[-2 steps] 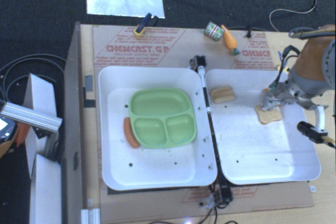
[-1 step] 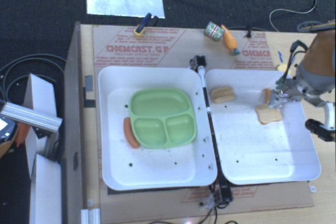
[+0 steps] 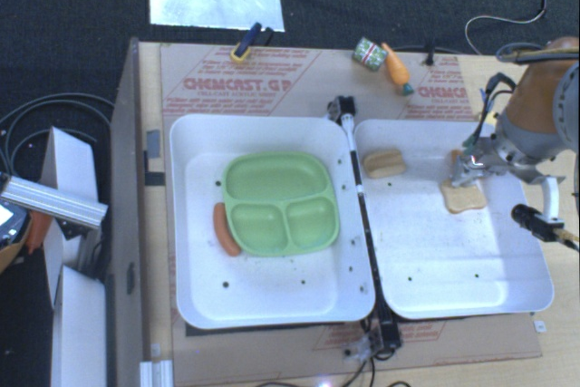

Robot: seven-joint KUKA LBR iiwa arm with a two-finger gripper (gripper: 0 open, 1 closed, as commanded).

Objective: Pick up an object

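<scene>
The claw is seen low at right of frame, just above the toast slice in the right bin; whether it is clenched cannot be told. The flat slice could be missed or pushed against the bin wall.

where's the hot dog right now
The hot dog lies in the left bin, against the left edge of the green divided plate.
</scene>
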